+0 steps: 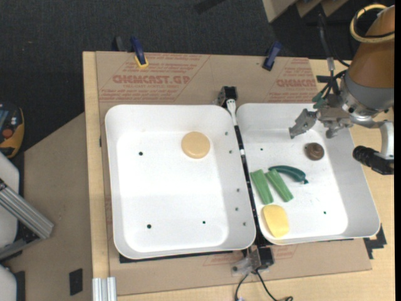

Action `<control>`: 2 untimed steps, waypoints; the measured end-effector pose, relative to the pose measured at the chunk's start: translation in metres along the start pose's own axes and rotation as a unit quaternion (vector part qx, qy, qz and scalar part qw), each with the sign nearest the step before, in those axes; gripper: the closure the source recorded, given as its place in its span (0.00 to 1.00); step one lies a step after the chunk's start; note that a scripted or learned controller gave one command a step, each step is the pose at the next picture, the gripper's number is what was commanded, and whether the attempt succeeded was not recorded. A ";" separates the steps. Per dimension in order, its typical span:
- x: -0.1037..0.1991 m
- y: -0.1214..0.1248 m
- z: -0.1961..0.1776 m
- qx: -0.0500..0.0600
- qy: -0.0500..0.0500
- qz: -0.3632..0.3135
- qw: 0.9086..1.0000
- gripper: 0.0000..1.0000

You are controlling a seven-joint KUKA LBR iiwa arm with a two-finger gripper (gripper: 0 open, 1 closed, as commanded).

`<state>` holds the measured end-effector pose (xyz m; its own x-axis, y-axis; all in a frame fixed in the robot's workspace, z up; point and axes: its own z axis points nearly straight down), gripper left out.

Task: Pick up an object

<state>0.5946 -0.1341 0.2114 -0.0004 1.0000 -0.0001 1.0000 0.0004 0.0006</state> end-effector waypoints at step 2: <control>-0.085 -0.088 0.012 -0.001 -0.001 0.000 1.000 1.00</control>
<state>0.5068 -0.2194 0.1997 0.0002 1.0000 -0.0020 1.0000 -0.0002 0.0031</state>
